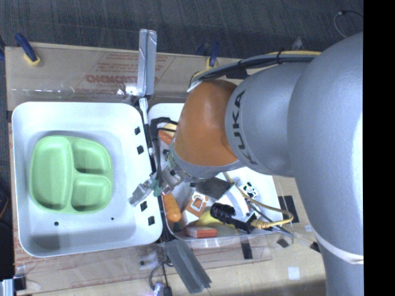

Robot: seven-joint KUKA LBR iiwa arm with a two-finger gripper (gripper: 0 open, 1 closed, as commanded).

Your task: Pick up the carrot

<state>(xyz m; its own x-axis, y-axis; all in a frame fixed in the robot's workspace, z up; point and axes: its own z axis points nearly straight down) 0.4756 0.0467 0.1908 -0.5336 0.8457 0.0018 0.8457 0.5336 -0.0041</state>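
Camera view: The arm (296,103) reaches in from 3 o'clock, and its orange band (207,125) covers most of the right bin (165,111). This is a consequence of working low inside that bin.

The gripper (147,191) sits at the 7 o'clock end of the wrist, over the wall between the two bins. Whether it is set wide or narrow cannot be told, because the wrist hides the detail.

The carrot (173,209) lies in the right bin against its left wall. It is just beside the gripper at 4 o'clock, with its long axis running 12 to 6. It is not seen inside the gripper, so the pick is judged not yet made.

A yellow and red block (202,232) lies near the carrot at 4 o'clock, which crowds any approach from that side.

The left bin (37,239) holds a green plate (71,171) at 9 o'clock, well apart from the carrot and not involved in the pick.
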